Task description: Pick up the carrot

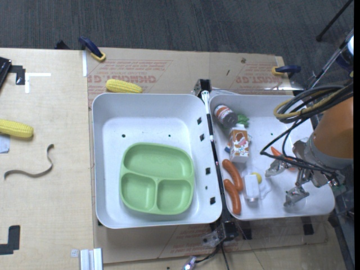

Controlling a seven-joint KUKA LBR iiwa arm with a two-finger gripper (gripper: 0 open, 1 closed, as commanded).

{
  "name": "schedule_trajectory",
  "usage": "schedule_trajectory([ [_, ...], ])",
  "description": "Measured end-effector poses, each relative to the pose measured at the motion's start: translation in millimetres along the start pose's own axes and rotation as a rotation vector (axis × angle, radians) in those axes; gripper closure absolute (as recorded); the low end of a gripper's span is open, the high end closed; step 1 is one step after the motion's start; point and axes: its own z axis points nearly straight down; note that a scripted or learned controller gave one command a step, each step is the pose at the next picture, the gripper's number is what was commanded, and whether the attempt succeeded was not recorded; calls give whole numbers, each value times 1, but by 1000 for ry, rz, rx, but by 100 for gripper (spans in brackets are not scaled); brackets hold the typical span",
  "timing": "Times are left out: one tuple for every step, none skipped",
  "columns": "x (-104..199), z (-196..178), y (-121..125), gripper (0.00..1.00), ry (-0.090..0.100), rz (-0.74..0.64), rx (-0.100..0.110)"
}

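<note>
Lying beside pincer point(296, 185): carrot point(279, 153)

plate point(158, 178) in left bin point(107, 151), sausages point(232, 187) in right bin point(270, 103)

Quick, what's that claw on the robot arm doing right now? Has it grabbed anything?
Gripper: low over the right bin, with the carrot just beside it. Whether it has grabbed anything cannot be told.

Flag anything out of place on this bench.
Two corn cobs lie outside the bins, on the bench. A can and a carton lie tipped over in the right bin.
</note>
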Motion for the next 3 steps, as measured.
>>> schedule_trajectory([
  [-3, -10, 0, 100, -5, -4, 4],
  [-23, -165, -1, 100, -2, 34, 1],
  [-26, -145, -48, 100, -1, 370, 1],
])
